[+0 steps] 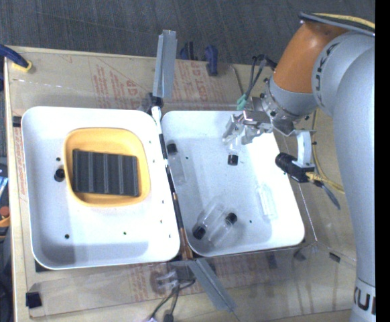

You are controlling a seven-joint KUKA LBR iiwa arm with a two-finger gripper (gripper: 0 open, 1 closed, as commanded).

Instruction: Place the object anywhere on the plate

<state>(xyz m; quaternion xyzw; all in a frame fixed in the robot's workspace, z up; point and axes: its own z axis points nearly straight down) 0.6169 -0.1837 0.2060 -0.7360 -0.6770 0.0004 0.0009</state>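
Right bin (285, 230): clear object (216, 221) hard to discern; claw (240, 129) above, grip state unclear; plate (108, 163) left.

The plate (108, 143) fills the left bin's (41, 240) middle, with open floor along its front edge. A clear bottle (215, 223) blocks the right bin's (285, 227) front-left corner.
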